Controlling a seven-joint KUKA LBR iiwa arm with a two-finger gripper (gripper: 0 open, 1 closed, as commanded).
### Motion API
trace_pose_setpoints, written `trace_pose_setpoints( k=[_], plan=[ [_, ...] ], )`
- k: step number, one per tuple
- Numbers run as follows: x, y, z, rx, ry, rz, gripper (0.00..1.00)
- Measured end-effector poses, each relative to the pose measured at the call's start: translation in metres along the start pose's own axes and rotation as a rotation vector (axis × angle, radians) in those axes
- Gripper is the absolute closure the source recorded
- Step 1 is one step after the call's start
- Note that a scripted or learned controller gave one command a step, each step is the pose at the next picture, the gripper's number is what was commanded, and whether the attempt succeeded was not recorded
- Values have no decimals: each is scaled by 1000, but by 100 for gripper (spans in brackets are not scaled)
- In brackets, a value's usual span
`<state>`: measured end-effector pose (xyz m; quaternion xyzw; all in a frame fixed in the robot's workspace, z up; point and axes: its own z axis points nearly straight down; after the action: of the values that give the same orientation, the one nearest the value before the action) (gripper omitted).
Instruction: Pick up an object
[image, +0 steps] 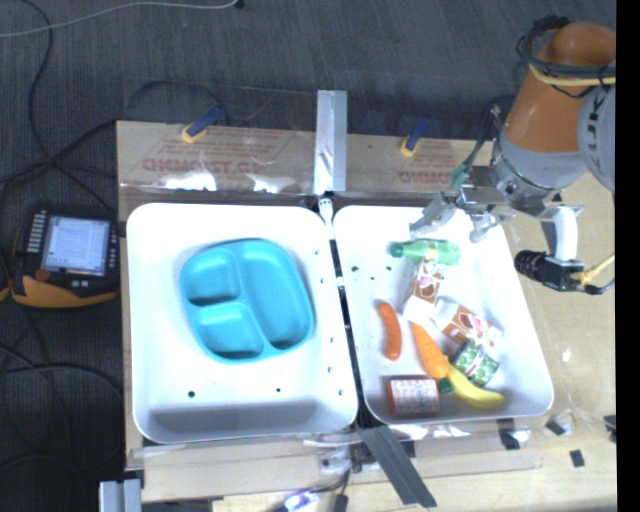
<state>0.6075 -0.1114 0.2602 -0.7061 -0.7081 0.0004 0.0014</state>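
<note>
My gripper (459, 218) hangs over the back edge of the right bin (530, 330), with its two fingers (436, 212) spread open and nothing between them. Just below it lies a green bottle (425, 250) on its side. Further forward in the same bin are a small white and brown carton (430, 281), an orange sausage (390, 330), a carrot (429, 349), a red and white packet (467, 324), a green can (481, 366), a banana (476, 393) and a brown box (413, 396).
The left bin (160, 400) holds a blue divided tray (246, 297). A metal post (331, 140) stands behind the seam between the bins. A handheld pendant (68, 250) lies on the floor at the left. The arm's orange band (565, 70) is at the upper right.
</note>
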Motion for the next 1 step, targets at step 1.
trace_pose_setpoints(
  k=[1],
  plan=[
    [-22, -125, 83, 2, 1, -160, 0]
  ],
)
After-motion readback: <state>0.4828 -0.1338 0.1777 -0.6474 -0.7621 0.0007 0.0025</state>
